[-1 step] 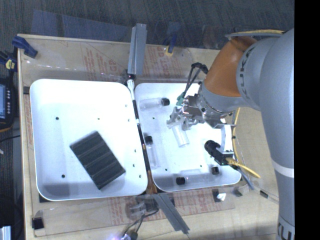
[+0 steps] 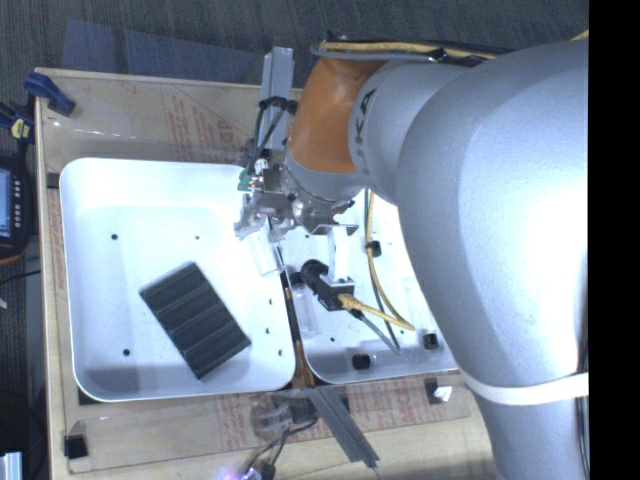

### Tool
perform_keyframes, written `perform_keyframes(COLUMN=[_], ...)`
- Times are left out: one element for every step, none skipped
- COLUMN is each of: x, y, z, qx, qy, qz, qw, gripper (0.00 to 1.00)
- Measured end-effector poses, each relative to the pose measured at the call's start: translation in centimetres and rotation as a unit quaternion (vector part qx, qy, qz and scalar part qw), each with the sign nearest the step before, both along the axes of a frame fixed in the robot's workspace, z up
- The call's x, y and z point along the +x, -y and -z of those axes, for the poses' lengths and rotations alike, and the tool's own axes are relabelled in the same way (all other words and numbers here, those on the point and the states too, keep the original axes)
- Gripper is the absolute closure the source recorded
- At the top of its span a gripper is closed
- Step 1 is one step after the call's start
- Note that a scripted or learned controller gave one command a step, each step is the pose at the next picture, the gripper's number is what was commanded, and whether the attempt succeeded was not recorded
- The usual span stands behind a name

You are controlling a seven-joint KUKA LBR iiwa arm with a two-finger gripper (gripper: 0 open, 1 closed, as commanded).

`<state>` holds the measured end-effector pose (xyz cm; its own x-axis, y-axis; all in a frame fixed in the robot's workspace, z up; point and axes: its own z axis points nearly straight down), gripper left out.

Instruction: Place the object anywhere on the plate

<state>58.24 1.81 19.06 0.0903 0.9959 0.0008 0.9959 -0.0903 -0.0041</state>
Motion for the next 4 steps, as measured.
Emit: perform_keyframes(x=[7.4,7.3,7.4,6.2], y=[-3.6,-10.8,-15.3,-18.8], z=[-10.6,-18.2,-25.2,-18.9], qx=[-0.0004,-0.0002,0.0005,-0.002], qy=[0.002,0.001,0.002,-0.002], qz=[-0.105,-0.026,-0.277,0.083], qw=[0.9944,0.9997,0.9609,0.9965], gripper=[1.0,1.0,1.0,1.0])
